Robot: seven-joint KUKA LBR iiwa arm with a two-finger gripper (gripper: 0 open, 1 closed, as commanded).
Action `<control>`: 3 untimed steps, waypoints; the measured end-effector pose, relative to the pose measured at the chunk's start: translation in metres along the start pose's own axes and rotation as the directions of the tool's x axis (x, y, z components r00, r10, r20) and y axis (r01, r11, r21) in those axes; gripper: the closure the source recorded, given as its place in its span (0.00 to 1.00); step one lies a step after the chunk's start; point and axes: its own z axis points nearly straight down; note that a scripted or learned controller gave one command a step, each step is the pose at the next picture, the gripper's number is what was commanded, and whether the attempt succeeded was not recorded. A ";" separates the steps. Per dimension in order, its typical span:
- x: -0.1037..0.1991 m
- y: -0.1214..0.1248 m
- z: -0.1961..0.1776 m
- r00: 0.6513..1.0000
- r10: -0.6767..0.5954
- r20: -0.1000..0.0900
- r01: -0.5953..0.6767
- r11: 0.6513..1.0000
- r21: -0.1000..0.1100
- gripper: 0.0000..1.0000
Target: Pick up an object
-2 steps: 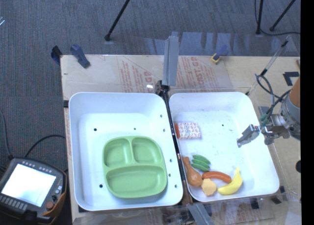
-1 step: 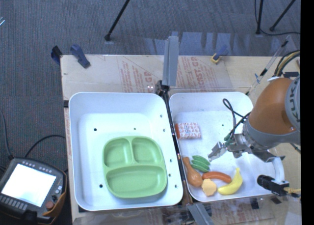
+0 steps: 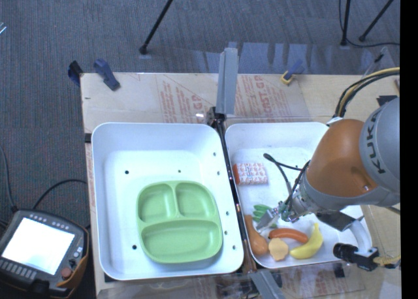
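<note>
**Down low, the claw sits among the toy food in the right bin**

Here the claw (image 3: 274,215) reaches down into the right bin (image 3: 287,133), at its front half, and I cannot tell how wide it stands, since its tip is small and partly lost against a green item (image 3: 261,211) just at its left. The other pieces crowd just below it: a red sausage-like piece (image 3: 288,234) right under the tip, a yellow banana (image 3: 309,243) to the lower right, a pale orange chunk (image 3: 279,249) below, and an orange carrot (image 3: 257,237) to the lower left, against the bin's left wall. A red-and-white packet (image 3: 251,173) lies apart, farther back in the same bin. The left bin (image 3: 117,180) holds a green divided plate (image 3: 179,222). Both bins rest on the tabletop (image 3: 157,98)
</note>
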 end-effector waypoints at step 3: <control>0.031 0.101 -0.091 0.990 0.140 0.002 -0.140 0.990 -0.010 1.00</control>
